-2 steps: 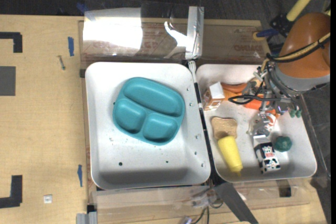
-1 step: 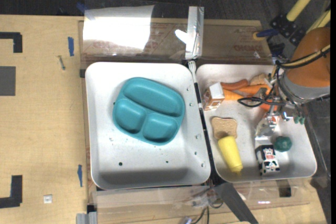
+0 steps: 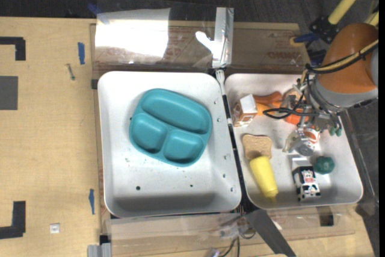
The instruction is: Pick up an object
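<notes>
Beside the yellow cylinder (image 3: 263, 174) lies a rough tan bread slice (image 3: 257, 145).

Arm (image 3: 352, 72): grey rounded housing with a broad orange band above the wrist, black cables looped loose across band and wrist, and a cluttered metal gripper (image 3: 301, 138) end, silvery parts and thin dark wires, small red and green bits too blurred to identify.
</notes>
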`<state>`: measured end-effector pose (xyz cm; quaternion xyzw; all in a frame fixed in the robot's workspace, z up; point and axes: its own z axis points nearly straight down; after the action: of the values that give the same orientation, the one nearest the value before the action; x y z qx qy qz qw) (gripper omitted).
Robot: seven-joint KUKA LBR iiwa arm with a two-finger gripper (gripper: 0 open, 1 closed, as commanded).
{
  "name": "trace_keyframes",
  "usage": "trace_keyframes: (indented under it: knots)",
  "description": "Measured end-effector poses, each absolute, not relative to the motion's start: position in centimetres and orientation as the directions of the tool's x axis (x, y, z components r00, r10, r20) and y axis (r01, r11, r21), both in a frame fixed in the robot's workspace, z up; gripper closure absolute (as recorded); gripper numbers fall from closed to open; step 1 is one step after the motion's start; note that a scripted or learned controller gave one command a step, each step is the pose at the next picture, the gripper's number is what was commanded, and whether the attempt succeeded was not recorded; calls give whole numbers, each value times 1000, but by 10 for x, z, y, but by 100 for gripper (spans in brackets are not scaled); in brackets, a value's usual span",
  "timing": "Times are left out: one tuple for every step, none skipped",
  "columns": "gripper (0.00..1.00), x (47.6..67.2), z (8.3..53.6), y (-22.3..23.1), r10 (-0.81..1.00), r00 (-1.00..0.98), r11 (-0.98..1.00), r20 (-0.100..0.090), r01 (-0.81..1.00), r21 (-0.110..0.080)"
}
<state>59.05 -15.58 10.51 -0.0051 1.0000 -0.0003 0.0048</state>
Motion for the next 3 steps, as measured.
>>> trace_keyframes:
  knots:
    - [0, 630, 87, -200, -163, -987, 987, -8, -163, -1]
    - [100, 634, 102, -200, -163, -986, 987, -22, -163, -6]
    - [100, 663, 212, -139, 51, -999, 999, -18, 51, 0]
